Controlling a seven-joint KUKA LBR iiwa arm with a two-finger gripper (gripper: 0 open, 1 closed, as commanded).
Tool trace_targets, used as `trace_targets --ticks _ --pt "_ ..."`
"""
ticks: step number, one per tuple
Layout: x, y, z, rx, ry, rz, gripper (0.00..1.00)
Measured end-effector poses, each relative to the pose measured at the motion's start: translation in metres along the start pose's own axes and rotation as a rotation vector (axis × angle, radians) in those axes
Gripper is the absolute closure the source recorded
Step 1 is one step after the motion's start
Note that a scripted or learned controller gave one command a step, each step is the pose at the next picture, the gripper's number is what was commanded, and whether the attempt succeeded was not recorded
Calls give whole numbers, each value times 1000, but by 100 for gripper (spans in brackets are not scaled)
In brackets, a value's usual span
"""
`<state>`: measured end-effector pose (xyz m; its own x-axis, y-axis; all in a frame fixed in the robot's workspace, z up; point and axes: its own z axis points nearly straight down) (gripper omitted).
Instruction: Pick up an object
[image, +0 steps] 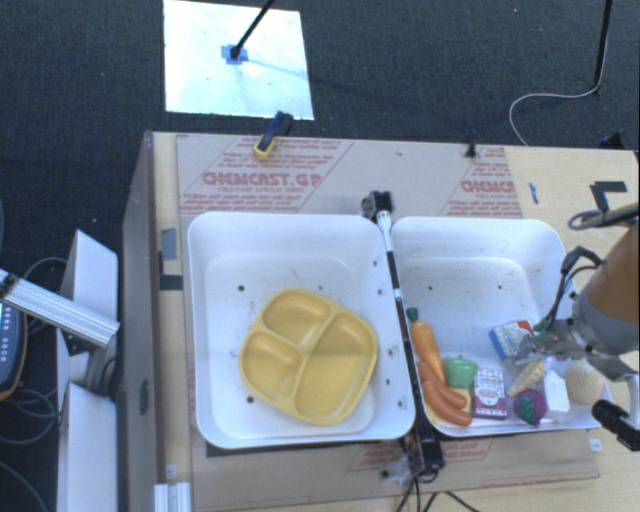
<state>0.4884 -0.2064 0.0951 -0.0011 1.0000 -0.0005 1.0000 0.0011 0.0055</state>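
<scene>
Two white bins are sitting side by side on the surface (560, 180). The left bin (225, 260) is carrying a yellow divided plate (308, 355). The right bin (470, 265) is holding a cluster of toy foods along its near edge: an orange carrot (427, 350), a green pepper (460, 372), an orange-red sausage-like piece (447, 403), a small red-and-white carton (489, 392), a blue-and-white carton (510, 338), a pale yellow piece (527, 377), a purple item (529, 407) and a beige round item (584, 382).

The arm is reaching in from the right, and the gripper (545, 345) is hovering at the right end of that cluster, just beside the blue-and-white carton and above the pale yellow piece. Whether it is gripping anything cannot be told; its tip is blurred against the toys.

Writing: the brown sheet under the bins is reading "CHEMCAST GP" in red, printed twice. Carton print is too small to read.
</scene>
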Motion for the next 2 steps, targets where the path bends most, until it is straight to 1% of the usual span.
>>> trace_targets --ticks 1,2 --pt "12 73 -72 2 -1 -2 100" --pt "12 134 -50 3 0 -3 100"
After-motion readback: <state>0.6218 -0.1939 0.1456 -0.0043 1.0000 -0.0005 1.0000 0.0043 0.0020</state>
